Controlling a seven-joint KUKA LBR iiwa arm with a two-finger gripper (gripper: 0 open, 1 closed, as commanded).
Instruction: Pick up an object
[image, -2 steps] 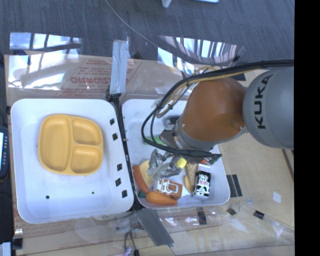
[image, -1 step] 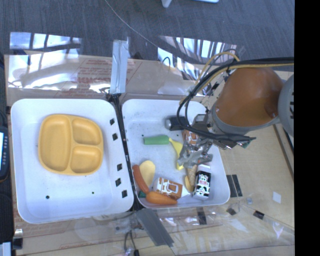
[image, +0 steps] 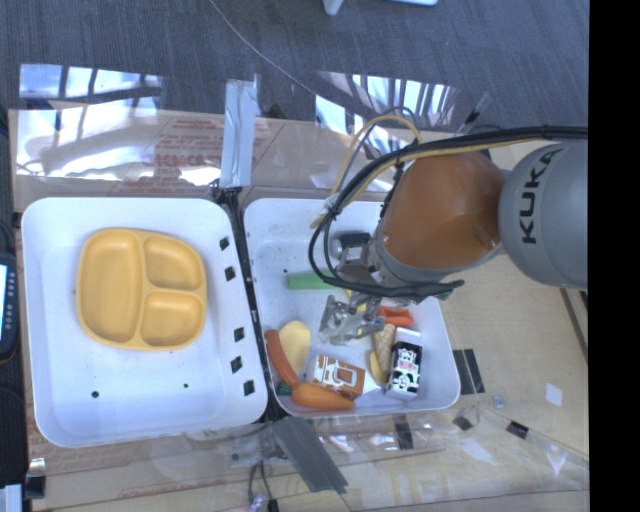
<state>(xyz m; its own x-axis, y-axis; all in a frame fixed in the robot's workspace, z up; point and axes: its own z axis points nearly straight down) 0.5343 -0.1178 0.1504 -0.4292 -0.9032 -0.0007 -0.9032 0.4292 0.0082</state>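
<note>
1. On your far left sits the left bin (image: 60, 400), holding a yellow divided plate (image: 142, 287) well apart from anything the arm is working on.

2. Crossing the divider into the right bin (image: 265, 235), you meet a red sausage-shaped toy (image: 280, 358) lying along the bin's left wall, its long axis running top to bottom with a slight slant, and a pale yellow piece (image: 296, 341) touching it.

3. At the bin's lower edge an orange carrot-like toy (image: 322, 398) lies nearly level, just under a small printed box (image: 336, 375). A green stick (image: 306, 282) lies level higher up, alone.

4. The tool (image: 352, 322) hangs over the middle of the bin's clutter. You cannot tell from this slant whether it is spread or closed, and nothing is visibly caught in it.

5. The nearest candidate, I judge, is the printed box directly below the tool; the pale piece lies to its left.

6. Right of the tool, a cow-patterned carton (image: 405, 369) stands close, with a tan piece (image: 381, 352) between; these crowd any descent there.
</note>
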